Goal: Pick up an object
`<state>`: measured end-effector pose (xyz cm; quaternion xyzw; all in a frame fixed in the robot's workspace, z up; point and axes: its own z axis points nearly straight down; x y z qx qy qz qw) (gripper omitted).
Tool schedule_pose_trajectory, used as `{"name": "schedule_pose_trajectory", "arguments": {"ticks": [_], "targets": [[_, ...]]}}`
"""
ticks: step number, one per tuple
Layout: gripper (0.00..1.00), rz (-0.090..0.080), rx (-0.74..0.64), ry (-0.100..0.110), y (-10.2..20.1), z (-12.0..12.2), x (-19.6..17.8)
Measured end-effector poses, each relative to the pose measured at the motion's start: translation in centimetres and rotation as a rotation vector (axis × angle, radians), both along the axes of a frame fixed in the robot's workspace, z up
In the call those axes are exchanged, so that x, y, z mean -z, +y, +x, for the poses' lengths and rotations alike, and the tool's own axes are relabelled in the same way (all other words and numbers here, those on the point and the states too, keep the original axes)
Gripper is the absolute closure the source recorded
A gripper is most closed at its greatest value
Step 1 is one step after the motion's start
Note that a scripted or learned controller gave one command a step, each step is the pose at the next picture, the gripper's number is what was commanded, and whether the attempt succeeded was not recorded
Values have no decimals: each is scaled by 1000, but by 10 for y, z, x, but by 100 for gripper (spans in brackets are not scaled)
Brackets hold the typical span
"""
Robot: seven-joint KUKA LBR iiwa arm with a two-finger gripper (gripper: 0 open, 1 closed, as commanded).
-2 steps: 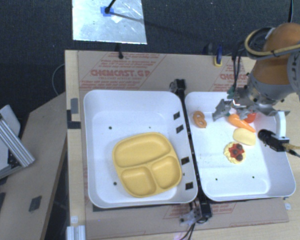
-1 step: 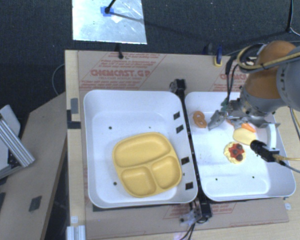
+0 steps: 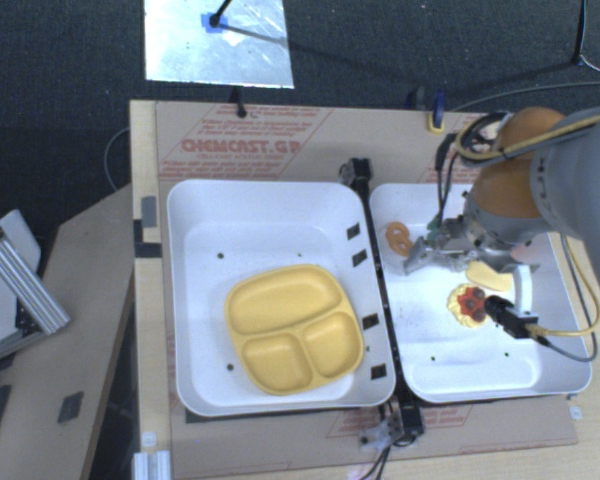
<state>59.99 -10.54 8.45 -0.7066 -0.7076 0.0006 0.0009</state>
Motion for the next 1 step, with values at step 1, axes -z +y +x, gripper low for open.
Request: {"name": "schedule_pose_trajectory", "arguments": {"ticks": [1], "targets": [[100,-1,0,-5,0,1,-14]]}}
